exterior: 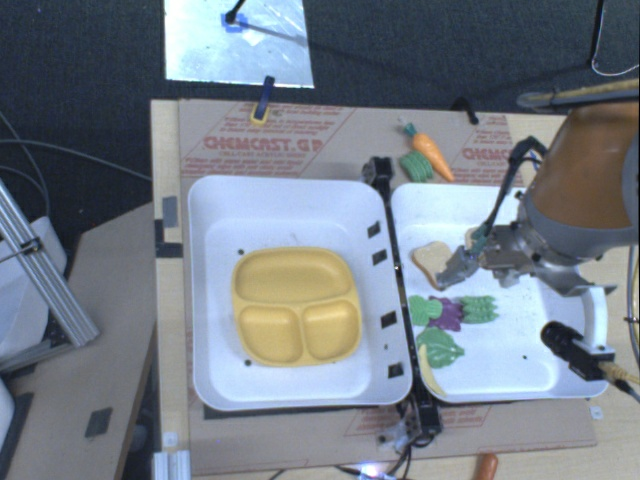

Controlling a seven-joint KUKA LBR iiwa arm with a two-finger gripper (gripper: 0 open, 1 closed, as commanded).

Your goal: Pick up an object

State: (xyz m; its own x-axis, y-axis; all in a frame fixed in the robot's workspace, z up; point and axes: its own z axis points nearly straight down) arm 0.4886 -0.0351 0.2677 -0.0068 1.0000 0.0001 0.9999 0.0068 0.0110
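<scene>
two white bins [290, 193] sit side by side; the arm hides part of the right one. gripper [452, 274] hangs beside the toast slice [432, 259], grip state perhaps unreadable.

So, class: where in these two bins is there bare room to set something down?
Free: the left bin's floor around the yellow tray, and the right bin's near right corner. Crowded: the right bin's left side, with bread slice, greens and gripper.
</scene>
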